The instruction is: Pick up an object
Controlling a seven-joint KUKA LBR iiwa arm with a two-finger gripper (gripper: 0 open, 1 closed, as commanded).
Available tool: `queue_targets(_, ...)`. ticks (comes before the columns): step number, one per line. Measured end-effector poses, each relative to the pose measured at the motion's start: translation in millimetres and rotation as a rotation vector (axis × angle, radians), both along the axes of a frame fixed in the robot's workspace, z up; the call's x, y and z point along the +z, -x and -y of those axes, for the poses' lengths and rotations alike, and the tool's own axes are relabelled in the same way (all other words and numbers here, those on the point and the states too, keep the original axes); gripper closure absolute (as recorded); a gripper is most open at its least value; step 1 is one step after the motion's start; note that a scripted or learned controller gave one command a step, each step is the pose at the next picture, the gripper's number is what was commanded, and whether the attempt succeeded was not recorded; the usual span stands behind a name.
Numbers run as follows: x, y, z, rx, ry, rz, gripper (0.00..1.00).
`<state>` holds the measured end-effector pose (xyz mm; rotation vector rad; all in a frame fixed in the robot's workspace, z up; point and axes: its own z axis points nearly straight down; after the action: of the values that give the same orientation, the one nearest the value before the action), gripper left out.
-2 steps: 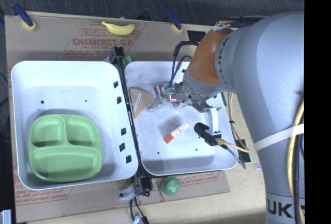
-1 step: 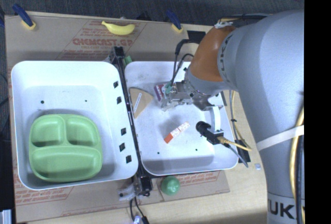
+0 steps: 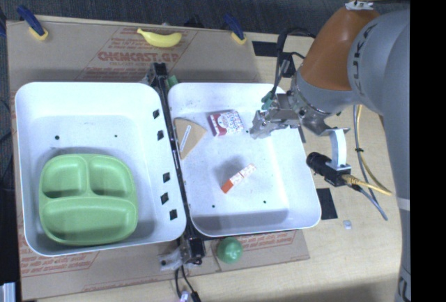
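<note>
Nothing is picked yet: the pincer (image 3: 259, 127) hangs over the right bin (image 3: 296, 213) beside the red-and-white packet (image 3: 225, 123), its state unclear.

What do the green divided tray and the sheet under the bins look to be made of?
Green tray: seemingly molded plastic, matte to slightly glossy, with rounded compartment ridges and uniform color. Sheet under the bins: apparently corrugated cardboard, dull brown with red printed lettering, held at its far edge by clamps.
</note>
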<state>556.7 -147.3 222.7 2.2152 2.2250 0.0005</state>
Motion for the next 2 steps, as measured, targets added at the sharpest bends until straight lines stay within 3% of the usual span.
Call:
queue_targets(1, -0.6, 0.2, -0.3, 0.0, -0.001, -0.001, 0.0)
queue_targets(2, -0.6, 0.3, -0.3, 0.0, -0.001, -0.001, 0.0)
